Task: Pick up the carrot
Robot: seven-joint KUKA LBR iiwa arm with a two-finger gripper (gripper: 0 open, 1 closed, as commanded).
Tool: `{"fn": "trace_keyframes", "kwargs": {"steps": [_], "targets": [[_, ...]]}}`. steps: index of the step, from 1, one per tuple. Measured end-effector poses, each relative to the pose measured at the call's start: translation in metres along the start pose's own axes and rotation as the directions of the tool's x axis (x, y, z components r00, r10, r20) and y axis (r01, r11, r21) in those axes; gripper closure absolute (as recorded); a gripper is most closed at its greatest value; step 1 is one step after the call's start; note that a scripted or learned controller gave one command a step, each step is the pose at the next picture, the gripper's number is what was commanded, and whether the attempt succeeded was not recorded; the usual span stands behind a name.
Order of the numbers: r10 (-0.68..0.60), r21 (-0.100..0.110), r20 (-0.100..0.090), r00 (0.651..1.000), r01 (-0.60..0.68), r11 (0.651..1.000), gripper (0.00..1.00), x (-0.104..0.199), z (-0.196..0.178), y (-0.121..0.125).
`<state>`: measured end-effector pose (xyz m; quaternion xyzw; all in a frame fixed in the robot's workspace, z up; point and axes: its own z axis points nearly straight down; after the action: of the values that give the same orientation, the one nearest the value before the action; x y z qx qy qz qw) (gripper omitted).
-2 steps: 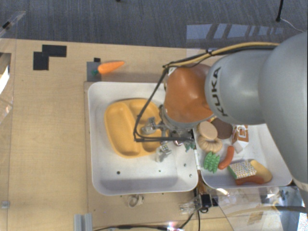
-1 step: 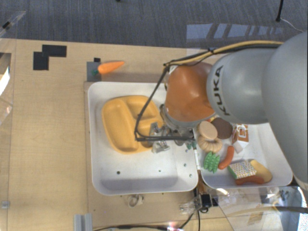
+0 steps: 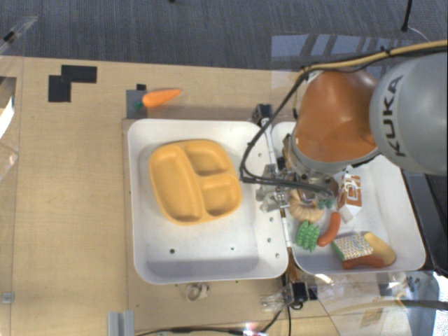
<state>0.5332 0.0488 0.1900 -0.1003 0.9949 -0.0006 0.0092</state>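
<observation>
Left bin (image 3: 140, 208): yellow tray (image 3: 194, 180); carrot (image 3: 161, 97) outside on bench.

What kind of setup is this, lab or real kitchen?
Most likely a robotics lab bench: a KUKA arm over two white bins, toy food such as a carrot, black marker shapes on the wooden benchtop.

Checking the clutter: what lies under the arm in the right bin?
In the right bin: green toy, sausage, sponge block, packet. The arm covers the bin's upper part.
</observation>
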Motion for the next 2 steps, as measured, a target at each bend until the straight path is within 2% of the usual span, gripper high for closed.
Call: {"fn": "trace_keyframes", "kwargs": {"steps": [1,2], "targets": [[0.389,0.002,-0.01,0.921,-0.389,0.921,1.0,0.017,0.004,-0.003],[0.181,0.003,0.004,0.984,-0.181,0.984,1.0,0.029,-0.147,-0.069]]}}
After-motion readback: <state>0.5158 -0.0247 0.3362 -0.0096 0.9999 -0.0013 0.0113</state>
